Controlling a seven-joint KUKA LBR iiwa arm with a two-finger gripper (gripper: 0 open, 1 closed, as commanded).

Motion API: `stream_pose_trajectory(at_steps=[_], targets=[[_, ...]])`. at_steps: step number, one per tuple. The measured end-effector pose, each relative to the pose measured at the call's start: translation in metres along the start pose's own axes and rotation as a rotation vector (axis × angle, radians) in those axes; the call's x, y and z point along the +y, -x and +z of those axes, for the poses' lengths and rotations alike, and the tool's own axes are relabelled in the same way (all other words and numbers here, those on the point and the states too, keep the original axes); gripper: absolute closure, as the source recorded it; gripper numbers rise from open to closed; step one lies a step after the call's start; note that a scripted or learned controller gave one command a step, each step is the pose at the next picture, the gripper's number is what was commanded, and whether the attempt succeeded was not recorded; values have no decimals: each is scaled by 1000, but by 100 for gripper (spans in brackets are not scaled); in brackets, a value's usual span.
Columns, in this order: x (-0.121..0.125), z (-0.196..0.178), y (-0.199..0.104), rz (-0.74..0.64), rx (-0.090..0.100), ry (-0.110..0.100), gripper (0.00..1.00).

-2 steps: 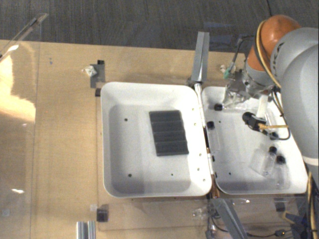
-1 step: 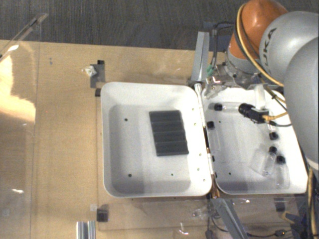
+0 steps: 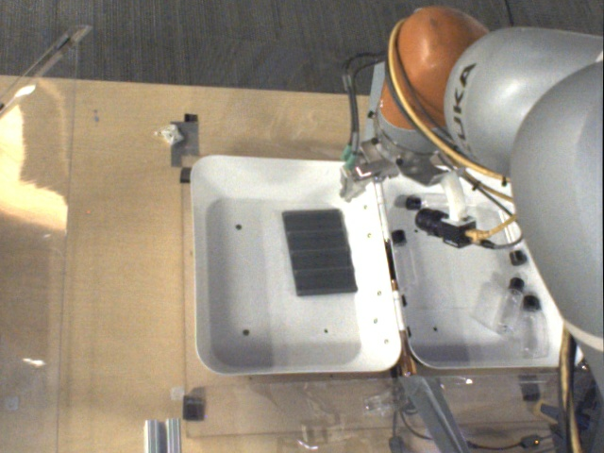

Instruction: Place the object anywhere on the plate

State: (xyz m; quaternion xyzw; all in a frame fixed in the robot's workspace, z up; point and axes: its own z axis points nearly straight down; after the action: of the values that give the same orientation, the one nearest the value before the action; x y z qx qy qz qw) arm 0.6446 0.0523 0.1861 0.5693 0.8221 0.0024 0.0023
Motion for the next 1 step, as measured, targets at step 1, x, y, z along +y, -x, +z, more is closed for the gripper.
stream_pose_trajectory(at_steps=[1], targets=[[36,0,-23,-358,0,1,100]])
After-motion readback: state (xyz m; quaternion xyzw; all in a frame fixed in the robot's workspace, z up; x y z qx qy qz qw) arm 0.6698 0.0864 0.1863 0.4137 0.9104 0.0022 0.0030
